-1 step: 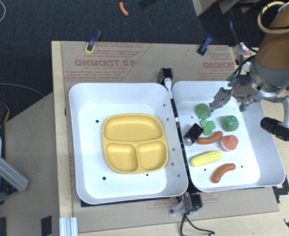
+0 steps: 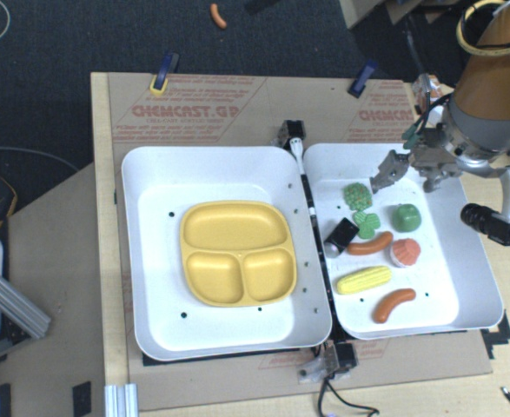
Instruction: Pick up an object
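Arm: the grey arm with its orange band reaches in from the right, its wrist over the far right part of the right bin.
Gripper: the gripper hangs above the far half of the right bin, with nothing seen between its tips.
Fingers: whether they are open or closed cannot be told; the tips are small and dark against the white bin.
Nearest object: a green broccoli piece lies just below and left of the fingertips, apart from them.
Other green pieces: a second broccoli piece sits nearer the camera than the first; a green pepper lies right of it.
Further from the fingers: a black block, a sausage, a pink-red piece, a corn cob and a second sausage, all in the right bin.
Left bin: the left bin holds a yellow divided tray, well apart from the fingers.
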